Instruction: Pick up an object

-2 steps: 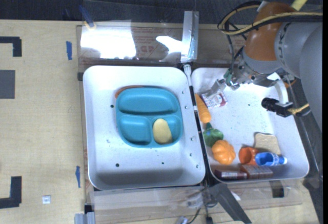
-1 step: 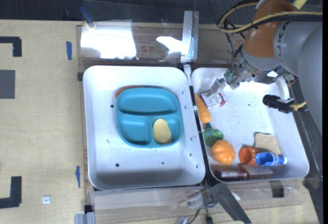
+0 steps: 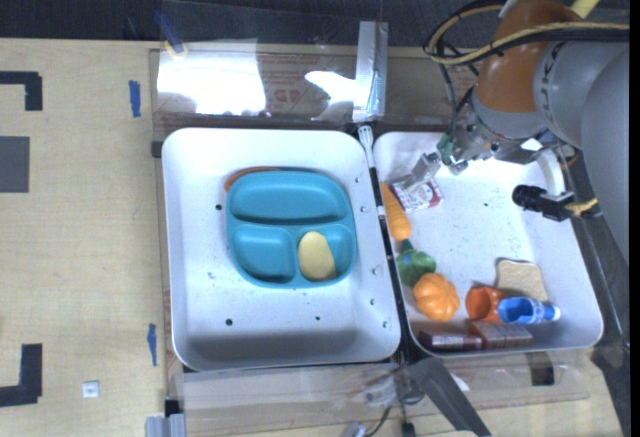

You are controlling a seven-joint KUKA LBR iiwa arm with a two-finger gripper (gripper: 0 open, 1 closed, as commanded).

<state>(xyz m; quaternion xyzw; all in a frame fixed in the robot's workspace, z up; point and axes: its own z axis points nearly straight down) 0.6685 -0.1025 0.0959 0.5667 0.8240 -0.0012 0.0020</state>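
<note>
Blue divided tray, yellow lemon, orange pumpkin, blue bottle, white bins

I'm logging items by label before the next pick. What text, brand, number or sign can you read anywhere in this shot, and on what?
No text can be read here.
Small packet in the right bin: red and white print, too blurred to read.
Blue bottle: label too small to read.
Dark bar at the right bin's near edge: no legible marking.
Clear panel behind the left bin: faint reddish print under glare, unreadable.
</note>
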